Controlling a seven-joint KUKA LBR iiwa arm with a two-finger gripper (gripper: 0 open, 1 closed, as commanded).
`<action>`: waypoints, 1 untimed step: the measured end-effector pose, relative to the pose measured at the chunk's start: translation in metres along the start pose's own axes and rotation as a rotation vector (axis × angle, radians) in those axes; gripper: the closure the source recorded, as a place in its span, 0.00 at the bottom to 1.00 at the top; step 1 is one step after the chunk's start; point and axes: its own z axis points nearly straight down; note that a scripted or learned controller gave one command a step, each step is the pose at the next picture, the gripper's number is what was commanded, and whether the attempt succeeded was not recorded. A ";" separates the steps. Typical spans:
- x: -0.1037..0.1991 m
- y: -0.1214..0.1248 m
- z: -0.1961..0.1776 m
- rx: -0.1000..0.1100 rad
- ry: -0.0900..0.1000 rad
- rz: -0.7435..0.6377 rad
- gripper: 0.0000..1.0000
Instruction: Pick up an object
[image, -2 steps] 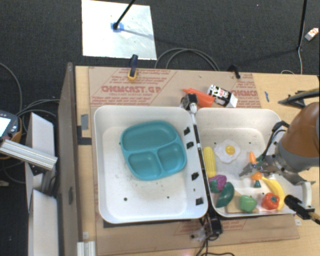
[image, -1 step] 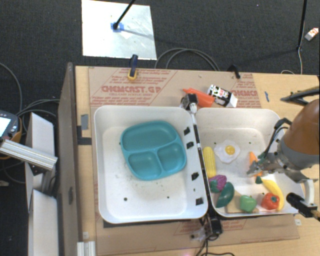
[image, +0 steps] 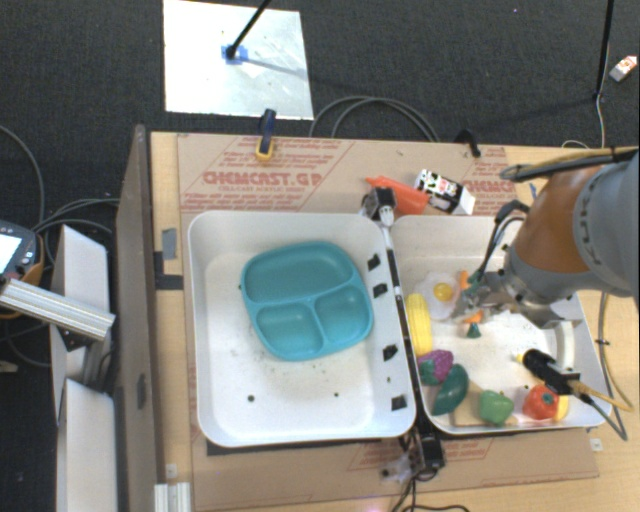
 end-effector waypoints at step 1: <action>0.099 -0.011 -0.106 -0.007 0.003 -0.005 1.00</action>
